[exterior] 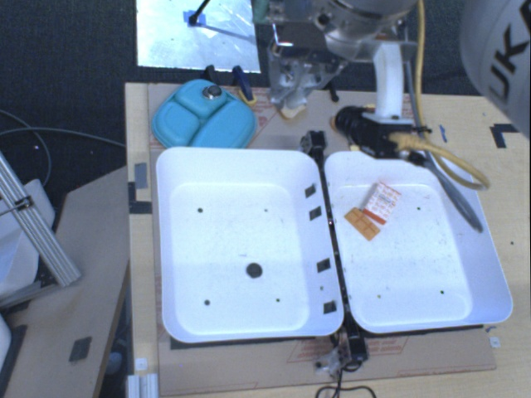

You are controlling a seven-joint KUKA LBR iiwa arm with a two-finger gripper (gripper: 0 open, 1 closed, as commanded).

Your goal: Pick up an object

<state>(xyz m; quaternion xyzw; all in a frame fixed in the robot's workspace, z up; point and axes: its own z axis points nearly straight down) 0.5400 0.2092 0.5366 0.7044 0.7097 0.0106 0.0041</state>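
A small packet [374,210], white and red at one end and orange at the other, lies flat in the upper middle of the right bin [465,305]. A small dark round thing [254,269] rests on the floor of the left bin [178,222]. My gripper [290,98] hangs high beyond the bins' far rims, over the bench near the divide between them, well away from the packet. Its tip is blurred against the bench, and a tan spot shows just below it.
A blue moulded tray [204,116] lies on the bench behind the left bin. A black fitting [369,133] with a yellow cable [448,160] sits behind the right bin, and a grey strip [455,193] slants over that bin's far right side.
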